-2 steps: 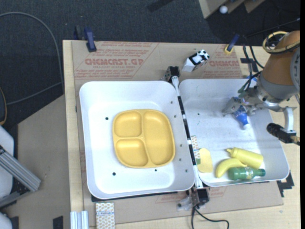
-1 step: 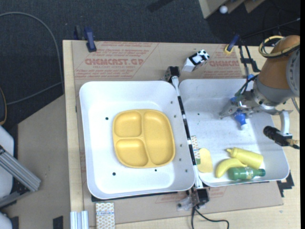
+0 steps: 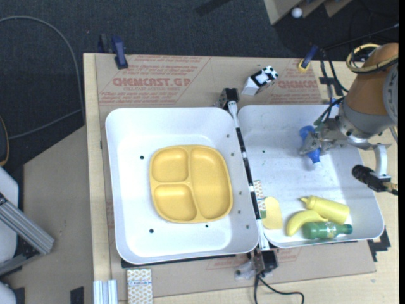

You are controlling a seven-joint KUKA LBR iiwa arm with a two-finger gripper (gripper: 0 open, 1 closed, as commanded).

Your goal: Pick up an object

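I see the end effector low in the right bin; I cannot tell its opening. The banana, yellow bottle and green bottle lie near-right.

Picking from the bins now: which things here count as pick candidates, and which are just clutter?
Job: gripper; yellow bottle, banana, green bottle, pale yellow piece, all in right bin; yellow divided plate in left bin.
Clutter: blue clamps, cables.

A yellow banana, a green bottle and a yellow squeeze bottle are seen lying clustered together, touching, well below the claw, with a pale yellow piece beside them.
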